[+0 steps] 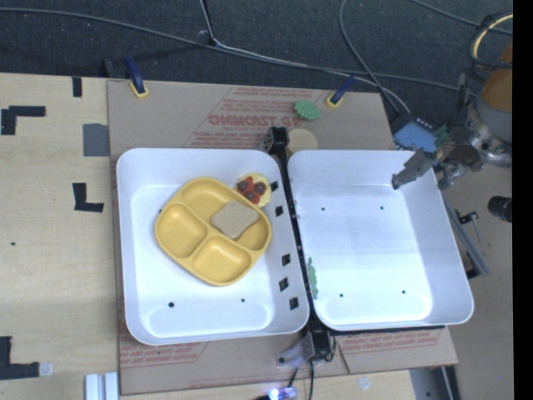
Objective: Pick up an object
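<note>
We are seeing a yellow divided plate [212,230] lying in the left bin [137,307], a tan bread slice [234,218] resting on it and a small red-and-yellow toy [254,187] touching its upper rim. The claw [425,172] is hovering over the right bin's [450,307] upper right corner, its fingers spread and gripping nothing. A green piece [306,109] is sitting on the counter [50,248] beyond the bins.

I can make out red print on the cardboard sheet [241,115] under the bins, just beyond the far edge of the left bin [133,223]. The largest line looks like "CHEMCAST", but it's faint. The smaller lines I can't read.
</note>
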You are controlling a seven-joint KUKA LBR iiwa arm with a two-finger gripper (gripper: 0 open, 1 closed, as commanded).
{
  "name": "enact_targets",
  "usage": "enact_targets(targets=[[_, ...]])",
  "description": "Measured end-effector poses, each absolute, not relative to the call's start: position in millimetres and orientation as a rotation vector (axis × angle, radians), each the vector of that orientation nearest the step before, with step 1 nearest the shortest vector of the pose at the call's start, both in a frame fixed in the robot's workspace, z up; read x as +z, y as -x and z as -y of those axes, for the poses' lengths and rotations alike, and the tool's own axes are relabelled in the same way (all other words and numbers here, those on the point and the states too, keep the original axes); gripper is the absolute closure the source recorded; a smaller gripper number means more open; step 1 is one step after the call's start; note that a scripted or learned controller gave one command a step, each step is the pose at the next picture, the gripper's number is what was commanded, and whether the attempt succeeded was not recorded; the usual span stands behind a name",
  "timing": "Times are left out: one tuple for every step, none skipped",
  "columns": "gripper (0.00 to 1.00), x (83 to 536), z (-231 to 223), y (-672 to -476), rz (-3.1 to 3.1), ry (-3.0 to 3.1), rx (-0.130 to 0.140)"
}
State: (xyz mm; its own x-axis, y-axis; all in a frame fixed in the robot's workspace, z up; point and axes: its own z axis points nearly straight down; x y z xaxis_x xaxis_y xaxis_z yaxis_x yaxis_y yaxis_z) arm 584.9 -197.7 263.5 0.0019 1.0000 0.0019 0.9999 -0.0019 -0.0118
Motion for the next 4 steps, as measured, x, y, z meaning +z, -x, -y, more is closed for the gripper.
enact_targets(targets=[[0.00,270,197,-587.1,2.223,2.220,0.002],[0.00,213,187,-588.4,2.220,2.216,0.006],[0.00,154,186,-577.7,2.218,2.216,0.007],[0.00,99,192,-583.5,2.219,2.217,0.007]])
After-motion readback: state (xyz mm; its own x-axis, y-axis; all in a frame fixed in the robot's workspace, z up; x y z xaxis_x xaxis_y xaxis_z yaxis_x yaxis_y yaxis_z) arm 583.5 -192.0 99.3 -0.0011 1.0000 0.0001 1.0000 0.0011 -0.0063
